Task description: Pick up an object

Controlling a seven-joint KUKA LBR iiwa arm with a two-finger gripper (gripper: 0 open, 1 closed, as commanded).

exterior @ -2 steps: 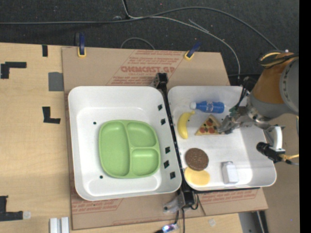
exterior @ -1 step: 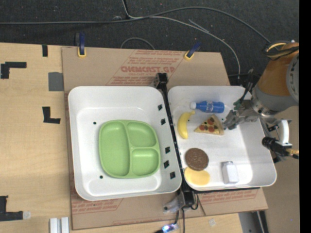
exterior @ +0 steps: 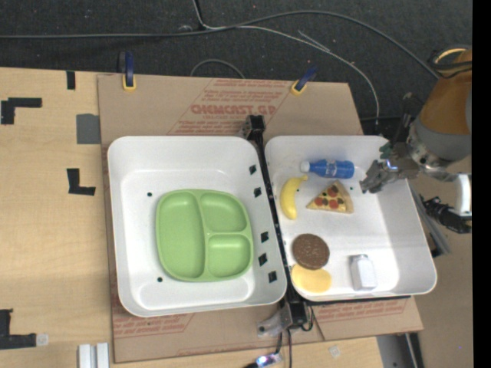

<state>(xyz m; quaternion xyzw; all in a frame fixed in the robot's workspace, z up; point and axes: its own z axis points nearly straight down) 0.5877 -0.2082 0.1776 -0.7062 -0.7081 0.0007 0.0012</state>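
The right bin (exterior: pixel 399 228) holds a blue bottle (exterior: pixel 330 168) lying on its side, a yellow banana (exterior: pixel 290 196), a pizza slice (exterior: pixel 332 199), a brown round cookie (exterior: pixel 311 251), a pale yellow piece (exterior: pixel 313 280) and a small grey-white block (exterior: pixel 362 272). My gripper (exterior: pixel 376 176) hangs over the bin's upper right part, just right of the bottle and pizza slice. Nothing shows between its fingers.
The left bin (exterior: pixel 130 167) carries a green divided plate (exterior: pixel 204 233). Both bins rest on a cardboard sheet (exterior: pixel 222 106) held by clamps (exterior: pixel 126 73). A cable (exterior: pixel 230 25) runs across the dark floor at the back. The arm's wrist (exterior: pixel 445 121) stands at the right edge.
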